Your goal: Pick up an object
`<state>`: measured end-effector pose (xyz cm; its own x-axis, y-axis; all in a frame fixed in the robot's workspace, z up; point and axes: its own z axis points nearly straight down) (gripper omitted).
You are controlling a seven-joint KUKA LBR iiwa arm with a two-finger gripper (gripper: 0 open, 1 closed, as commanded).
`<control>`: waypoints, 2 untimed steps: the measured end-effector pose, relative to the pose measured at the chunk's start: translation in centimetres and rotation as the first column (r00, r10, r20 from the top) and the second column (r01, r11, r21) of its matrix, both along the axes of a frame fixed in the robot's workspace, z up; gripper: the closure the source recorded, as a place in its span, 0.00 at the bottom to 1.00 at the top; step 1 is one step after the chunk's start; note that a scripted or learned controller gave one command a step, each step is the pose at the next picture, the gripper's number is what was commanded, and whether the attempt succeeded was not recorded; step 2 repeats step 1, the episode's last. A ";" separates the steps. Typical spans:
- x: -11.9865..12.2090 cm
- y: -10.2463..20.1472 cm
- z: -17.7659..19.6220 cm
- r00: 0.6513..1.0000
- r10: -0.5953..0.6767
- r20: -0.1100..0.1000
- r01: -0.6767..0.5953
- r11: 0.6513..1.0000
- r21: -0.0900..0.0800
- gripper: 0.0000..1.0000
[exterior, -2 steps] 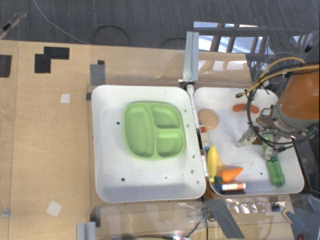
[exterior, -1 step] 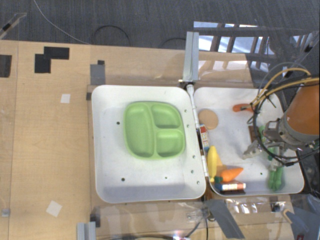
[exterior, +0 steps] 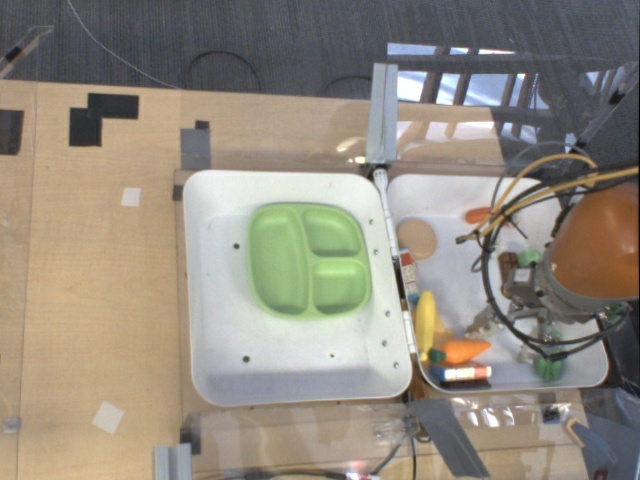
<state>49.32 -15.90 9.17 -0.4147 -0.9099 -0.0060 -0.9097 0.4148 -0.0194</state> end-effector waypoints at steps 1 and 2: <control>3.6 -4.1 1.8 0.979 0.202 -0.012 -0.202 0.979 0.000 0.00; 3.6 -4.1 1.8 0.979 0.202 -0.012 -0.202 0.979 0.000 0.00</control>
